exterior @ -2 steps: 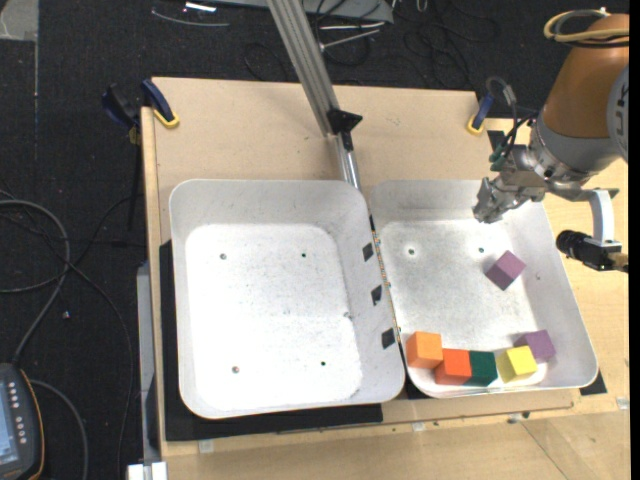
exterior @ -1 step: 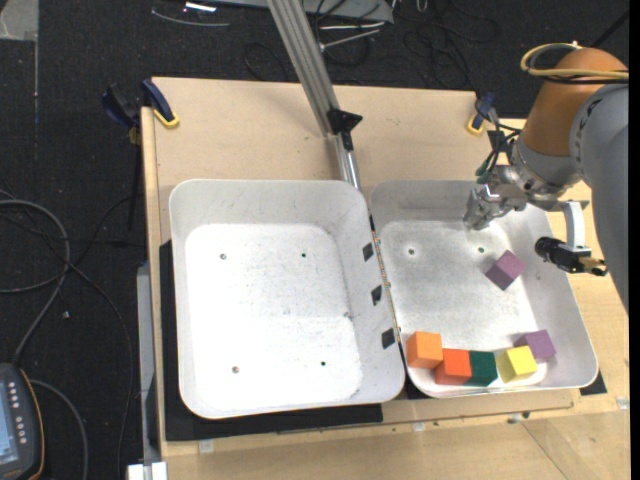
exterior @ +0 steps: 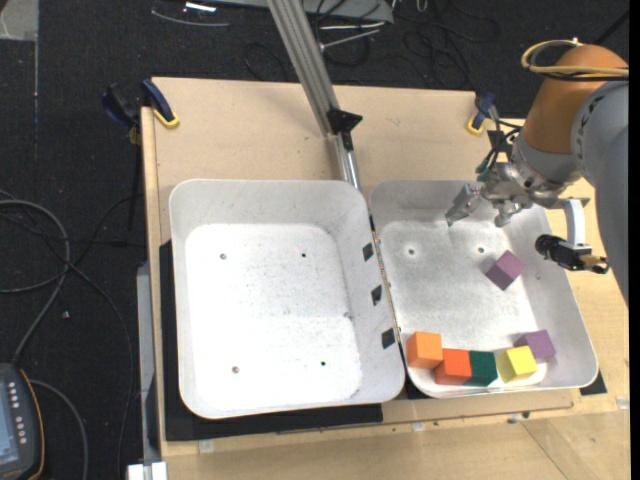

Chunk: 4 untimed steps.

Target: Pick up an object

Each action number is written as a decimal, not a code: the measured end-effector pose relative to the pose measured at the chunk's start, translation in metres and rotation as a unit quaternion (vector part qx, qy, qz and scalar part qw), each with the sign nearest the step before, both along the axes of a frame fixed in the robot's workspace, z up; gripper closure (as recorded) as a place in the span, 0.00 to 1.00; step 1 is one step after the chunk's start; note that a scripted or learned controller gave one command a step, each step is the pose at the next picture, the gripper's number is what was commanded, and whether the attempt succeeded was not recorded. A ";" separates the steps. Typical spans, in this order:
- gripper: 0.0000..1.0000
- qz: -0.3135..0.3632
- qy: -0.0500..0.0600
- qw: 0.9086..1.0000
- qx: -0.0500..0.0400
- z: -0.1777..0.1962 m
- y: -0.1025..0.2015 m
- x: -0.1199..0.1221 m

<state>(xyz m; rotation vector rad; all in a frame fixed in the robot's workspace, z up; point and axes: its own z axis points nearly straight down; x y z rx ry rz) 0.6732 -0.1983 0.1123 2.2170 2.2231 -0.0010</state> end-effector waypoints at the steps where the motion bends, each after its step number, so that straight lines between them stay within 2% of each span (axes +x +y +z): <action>1: 0.00 -0.002 0.003 1.000 0.001 -0.010 0.011 -0.052; 2: 0.00 -0.004 0.003 1.000 0.001 -0.017 -0.013 -0.140; 3: 0.00 0.000 -0.004 1.000 -0.001 0.093 -0.011 -0.126; 4: 0.00 -0.001 -0.001 1.000 0.000 0.088 -0.011 -0.127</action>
